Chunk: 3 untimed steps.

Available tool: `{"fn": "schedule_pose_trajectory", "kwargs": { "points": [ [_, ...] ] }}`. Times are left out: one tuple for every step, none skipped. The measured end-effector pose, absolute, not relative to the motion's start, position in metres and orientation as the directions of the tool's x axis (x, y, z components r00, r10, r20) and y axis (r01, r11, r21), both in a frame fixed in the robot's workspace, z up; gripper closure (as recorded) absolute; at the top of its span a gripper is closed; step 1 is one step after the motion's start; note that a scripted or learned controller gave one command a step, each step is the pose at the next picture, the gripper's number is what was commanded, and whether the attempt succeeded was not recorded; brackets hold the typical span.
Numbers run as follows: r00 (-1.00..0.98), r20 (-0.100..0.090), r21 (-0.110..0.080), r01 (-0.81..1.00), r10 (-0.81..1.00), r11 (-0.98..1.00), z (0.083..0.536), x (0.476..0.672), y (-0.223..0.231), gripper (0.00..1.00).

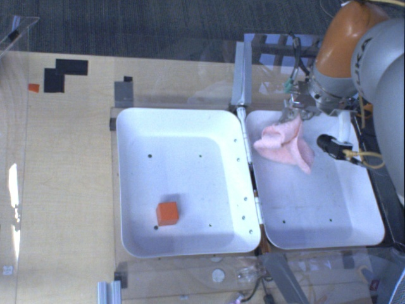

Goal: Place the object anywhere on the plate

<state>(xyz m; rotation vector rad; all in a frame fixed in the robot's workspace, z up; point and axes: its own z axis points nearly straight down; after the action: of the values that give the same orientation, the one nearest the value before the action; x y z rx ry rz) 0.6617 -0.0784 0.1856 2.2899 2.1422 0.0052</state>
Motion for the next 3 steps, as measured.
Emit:
{"fn": "schedule_pose_trajectory", "kwargs": {
  "points": [
    [0.057,-0.001,0.010,0.998,0.998,-0.057,0.227,0.664,-0.077,1.00],
    [-0.343,-0.002,0.006,0.939,0.939,0.343,0.219,0.662,-0.019,1.00],
    [-0.685,-0.006,0.008,0.729,0.729,0.685,0.216,0.666,0.028,1.00]
  ]
}}
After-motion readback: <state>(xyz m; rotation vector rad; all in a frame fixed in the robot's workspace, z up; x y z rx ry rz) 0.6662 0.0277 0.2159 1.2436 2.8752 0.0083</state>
